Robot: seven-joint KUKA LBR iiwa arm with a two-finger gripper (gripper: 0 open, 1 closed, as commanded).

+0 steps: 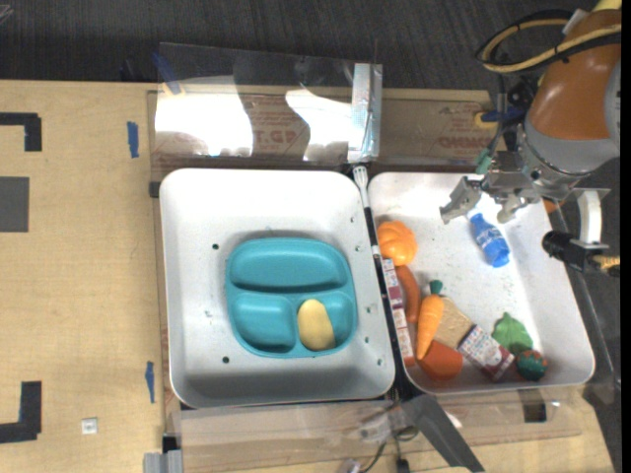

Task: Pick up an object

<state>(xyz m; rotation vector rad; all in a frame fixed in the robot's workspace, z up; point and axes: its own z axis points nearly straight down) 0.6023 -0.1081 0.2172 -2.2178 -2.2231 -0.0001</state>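
My gripper hangs over the back of the right bin, with its fingers spread open and nothing between them. A small blue bottle lies on the bin floor just in front of the fingertips, apart from them. Further forward in this bin lie an orange round fruit, a carrot, a tan cracker, a red and white packet and a green toy.
The left bin holds a teal divided plate with a yellow potato-like piece in its front right section. A long red packet lies along the right bin's left wall. A clear sheet stands behind the bins.
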